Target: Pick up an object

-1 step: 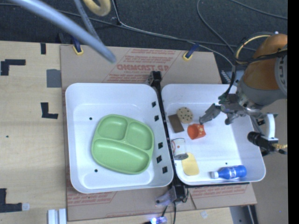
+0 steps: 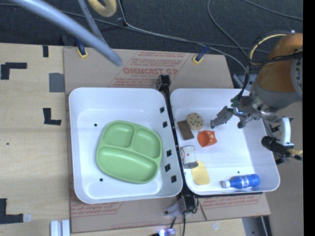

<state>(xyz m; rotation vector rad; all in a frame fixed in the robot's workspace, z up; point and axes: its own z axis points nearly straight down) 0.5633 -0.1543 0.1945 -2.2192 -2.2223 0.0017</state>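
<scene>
Gripper (image 2: pixel 231 116) hovers over right bin (image 2: pixel 256 146), near its far right corner; fingers spread apart, nothing between them. Red block (image 2: pixel 206 138) lies mid-bin; cookie (image 2: pixel 195 120) near left wall; blue bottle (image 2: pixel 241 182) at front edge. Left bin (image 2: pixel 78 132) holds green plate (image 2: pixel 129 151).

Bare floor of the right bin (image 2: pixel 236 154) lies between red object (image 2: pixel 206 138) and blue bottle (image 2: pixel 242 182).

- A green, three-compartment plastic plate (image 2: pixel 130 151) lies in the left white bin (image 2: pixel 78 132).
- The gripper (image 2: pixel 231 117) hovers over the right white bin (image 2: pixel 256 154), near a red block (image 2: pixel 206 138) and a blue bottle (image 2: pixel 242 182).
</scene>
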